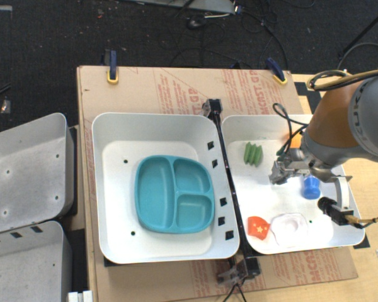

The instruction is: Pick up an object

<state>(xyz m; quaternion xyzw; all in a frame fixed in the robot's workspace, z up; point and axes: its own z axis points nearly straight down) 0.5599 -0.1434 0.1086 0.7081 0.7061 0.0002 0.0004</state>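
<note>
Nearest the camera, in the right bin (239,168), an orange-red piece with a star (258,227) lies just beside a white lidded cup (290,225) by the front rim; the left bin (107,187) holds a teal divided plate (174,194). Farther in, the hand (283,173) hangs low over the middle of the right bin, a blue object (310,187) close at its right and apart from it; whether its fingers are spread or pressed together I cannot tell. Beyond it a green pod-shaped toy (252,153) lies toward the far side, and both bins rest on the brown surface (157,90).
</note>
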